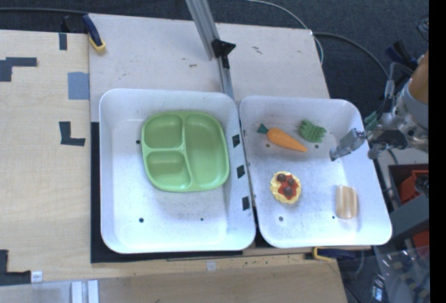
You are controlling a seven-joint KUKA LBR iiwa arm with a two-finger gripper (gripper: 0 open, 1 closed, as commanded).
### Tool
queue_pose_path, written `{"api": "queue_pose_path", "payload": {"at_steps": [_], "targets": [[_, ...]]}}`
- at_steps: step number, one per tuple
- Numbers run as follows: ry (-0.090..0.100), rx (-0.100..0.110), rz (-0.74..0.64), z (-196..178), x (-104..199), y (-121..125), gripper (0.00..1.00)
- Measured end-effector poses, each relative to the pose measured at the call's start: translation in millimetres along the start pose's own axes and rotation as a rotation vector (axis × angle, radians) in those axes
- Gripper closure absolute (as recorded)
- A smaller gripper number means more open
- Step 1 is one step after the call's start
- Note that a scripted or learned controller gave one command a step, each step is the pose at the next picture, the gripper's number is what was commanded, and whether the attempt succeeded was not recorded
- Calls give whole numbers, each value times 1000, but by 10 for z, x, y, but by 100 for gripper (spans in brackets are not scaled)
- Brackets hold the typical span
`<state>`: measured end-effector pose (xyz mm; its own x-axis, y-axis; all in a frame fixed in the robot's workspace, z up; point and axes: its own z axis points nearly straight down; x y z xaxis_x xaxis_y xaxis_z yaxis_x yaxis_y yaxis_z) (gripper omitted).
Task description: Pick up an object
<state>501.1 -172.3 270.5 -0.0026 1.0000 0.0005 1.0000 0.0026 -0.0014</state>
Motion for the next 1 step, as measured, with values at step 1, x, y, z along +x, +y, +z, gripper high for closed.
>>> {"api": "queue_pose_path", "payload": {"at_steps": [1], "targets": [[0,0,0,0,-1,0,0]]}}
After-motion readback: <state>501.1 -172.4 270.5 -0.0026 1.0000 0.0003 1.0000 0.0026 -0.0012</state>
